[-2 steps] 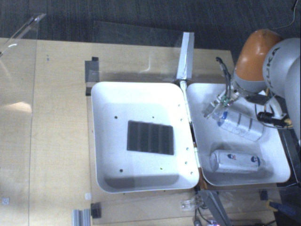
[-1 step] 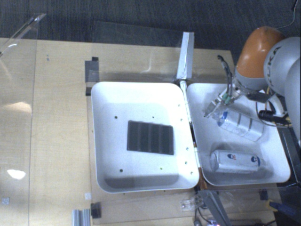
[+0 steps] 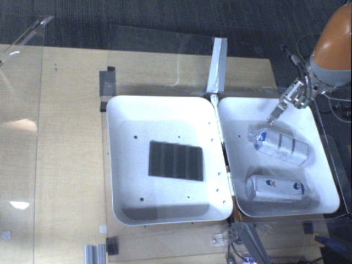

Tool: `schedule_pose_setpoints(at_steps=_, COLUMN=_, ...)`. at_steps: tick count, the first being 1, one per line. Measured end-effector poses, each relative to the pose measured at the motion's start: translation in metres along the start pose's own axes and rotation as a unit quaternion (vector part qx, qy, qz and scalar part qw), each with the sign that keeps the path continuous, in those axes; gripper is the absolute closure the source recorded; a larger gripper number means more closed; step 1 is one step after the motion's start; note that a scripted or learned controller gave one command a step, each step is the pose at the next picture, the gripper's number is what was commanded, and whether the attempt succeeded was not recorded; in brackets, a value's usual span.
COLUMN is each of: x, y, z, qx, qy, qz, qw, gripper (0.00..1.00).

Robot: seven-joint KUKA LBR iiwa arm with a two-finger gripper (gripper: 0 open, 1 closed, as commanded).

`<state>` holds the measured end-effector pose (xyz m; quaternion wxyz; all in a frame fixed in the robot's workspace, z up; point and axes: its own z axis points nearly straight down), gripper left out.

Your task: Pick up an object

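Clear bottle (image 3: 281, 145) seen lying in right bin (image 3: 324, 164) — judged light, slippery, crushable; best gripped across middle. Gripper (image 3: 275, 113) above it — jaws' state not discernible.

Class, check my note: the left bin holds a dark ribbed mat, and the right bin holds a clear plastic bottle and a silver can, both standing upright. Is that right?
Not quite. In the camera view, the clear plastic bottle and the silver can both lie on their sides in the right bin, not upright. The rest stands: the dark ribbed mat is in the left bin.
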<state>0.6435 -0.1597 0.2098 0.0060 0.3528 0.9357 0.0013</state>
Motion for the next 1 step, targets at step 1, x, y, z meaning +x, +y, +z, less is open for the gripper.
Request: schedule_pose_setpoints(at_steps=1, x=-0.0004, y=0.0137, z=0.1227, qx=0.005, qy=0.006, qz=-0.03, qw=0.9995, gripper=0.0)
